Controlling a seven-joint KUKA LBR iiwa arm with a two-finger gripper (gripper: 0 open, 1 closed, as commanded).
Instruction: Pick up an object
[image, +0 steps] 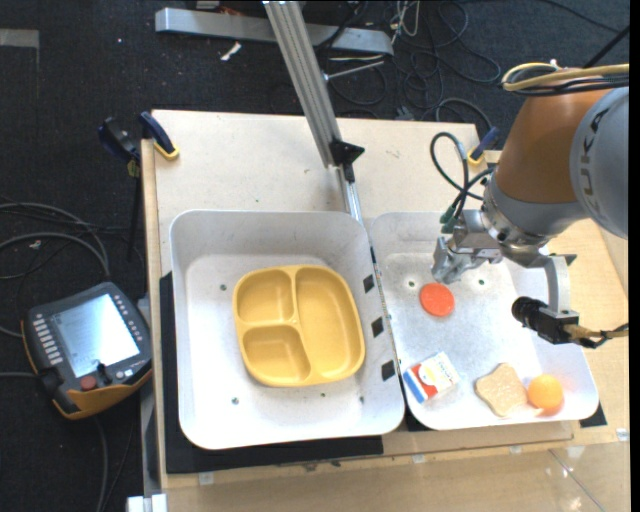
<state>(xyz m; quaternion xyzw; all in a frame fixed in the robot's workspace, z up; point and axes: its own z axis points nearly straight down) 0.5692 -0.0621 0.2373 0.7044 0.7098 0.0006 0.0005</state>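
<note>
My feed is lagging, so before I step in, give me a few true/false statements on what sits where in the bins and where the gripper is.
1. The yellow tray lies in the left bin. True.
2. The red disc lies in the yellow tray. False: it lies on the floor of the right bin, just below the gripper.
3. The carton, the bread and the orange sit along the right bin's near edge. True.
4. The gripper is over the left bin. False: it is over the right bin, near its far-left part.
5. The orange sits in a tray compartment. False: it sits beside the bread in the right bin.
</note>
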